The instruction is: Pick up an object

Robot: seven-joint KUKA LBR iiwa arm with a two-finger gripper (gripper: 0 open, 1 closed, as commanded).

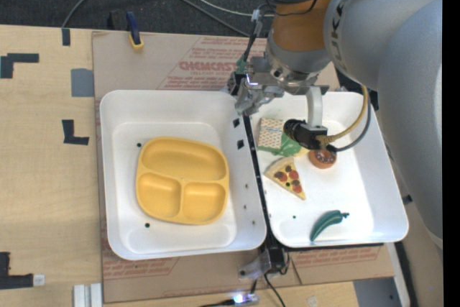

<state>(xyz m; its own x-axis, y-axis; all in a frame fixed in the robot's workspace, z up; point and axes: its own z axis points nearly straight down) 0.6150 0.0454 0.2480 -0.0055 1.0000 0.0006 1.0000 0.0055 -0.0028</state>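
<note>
Two white bins stand side by side on the desk point(43, 176). In the left bin point(121, 226) I see a yellow divided plate point(182, 180). The right bin point(366, 206) holds a pizza slice point(287, 176), a green pepper point(327, 223), a brown round piece point(323, 159) and a checkered piece point(271, 133) near the middle wall. The jaws hang above that wall's far end; I cannot tell if they are wide or narrow.

In left bin point(118, 126), yellow tray point(183, 180); in right bin point(366, 205), seemingly pizza slice point(287, 176)
</note>
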